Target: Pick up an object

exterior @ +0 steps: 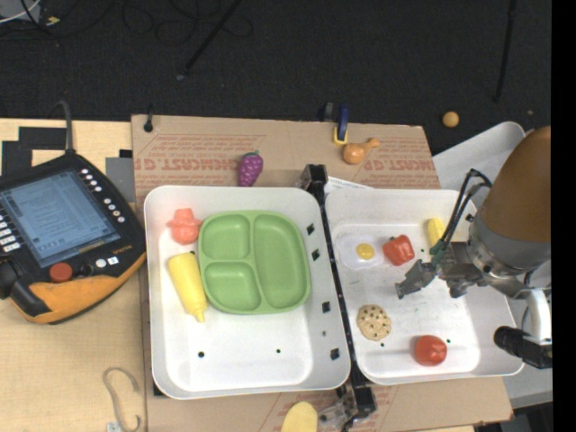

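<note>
My gripper (pixel 436 286) hangs low over the middle of the right bin (pixel 486 349), its two dark fingers spread apart with only bare bin floor between them. A red pepper-like piece (pixel 399 250) lies just up and left of the left finger (pixel 412 283). Beside it sits a small fried-egg toy (pixel 364 252). A yellow piece (pixel 435 232) rests behind the gripper, partly hidden by a cable. A cookie (pixel 373 321) and a red tomato (pixel 430 350) lie nearer the front of the bin. Open, the gripper holds nothing.
The left bin (pixel 234 358) carries a green divided plate (pixel 252 261), a yellow bottle-shaped toy (pixel 187 284) and a pink toy (pixel 183 226). Purple grapes (pixel 250 167) and an orange gourd (pixel 358 150) sit on the cardboard behind. A control pendant (pixel 63 232) lies at left.
</note>
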